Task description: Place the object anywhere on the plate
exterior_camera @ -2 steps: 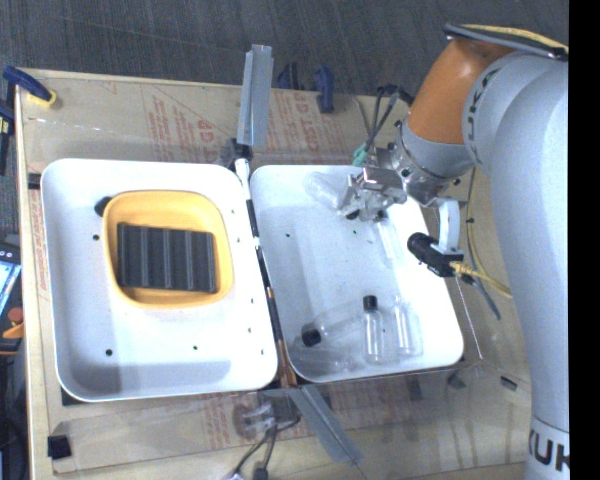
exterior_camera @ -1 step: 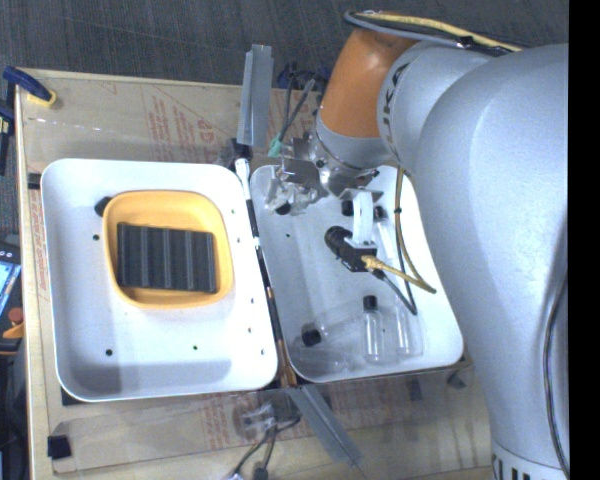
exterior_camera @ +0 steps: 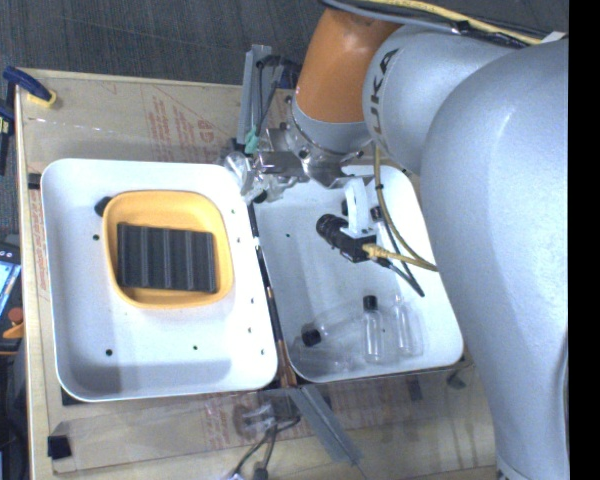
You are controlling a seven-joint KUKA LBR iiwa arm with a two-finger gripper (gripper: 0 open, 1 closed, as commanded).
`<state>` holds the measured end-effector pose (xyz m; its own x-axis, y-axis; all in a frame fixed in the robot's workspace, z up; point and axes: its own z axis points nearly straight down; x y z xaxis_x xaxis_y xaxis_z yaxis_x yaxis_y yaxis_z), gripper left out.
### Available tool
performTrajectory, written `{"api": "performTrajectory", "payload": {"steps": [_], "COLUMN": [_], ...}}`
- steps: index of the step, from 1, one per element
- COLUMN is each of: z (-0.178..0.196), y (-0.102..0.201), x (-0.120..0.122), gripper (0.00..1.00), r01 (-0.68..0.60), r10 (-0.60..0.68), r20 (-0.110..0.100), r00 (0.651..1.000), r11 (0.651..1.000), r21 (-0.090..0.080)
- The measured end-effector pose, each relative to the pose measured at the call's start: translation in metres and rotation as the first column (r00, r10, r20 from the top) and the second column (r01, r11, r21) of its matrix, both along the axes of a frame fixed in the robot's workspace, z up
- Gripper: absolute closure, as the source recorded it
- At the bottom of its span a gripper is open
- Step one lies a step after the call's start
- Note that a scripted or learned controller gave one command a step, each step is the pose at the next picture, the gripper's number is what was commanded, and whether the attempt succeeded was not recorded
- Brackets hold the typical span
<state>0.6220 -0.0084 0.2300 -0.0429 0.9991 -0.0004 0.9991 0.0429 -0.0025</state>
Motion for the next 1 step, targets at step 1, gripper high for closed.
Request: {"api": "performTrajectory", "payload": {"steps": [1], "z": [-0.0377], "y": [-0.0103], "x": [-0.0110], "gripper": [1.00], "r01": [-0.183], "r10": [0.183], "r20": [-0.002], "r00": [0.983], "r11": [0.983], "r21": [0.001]}}
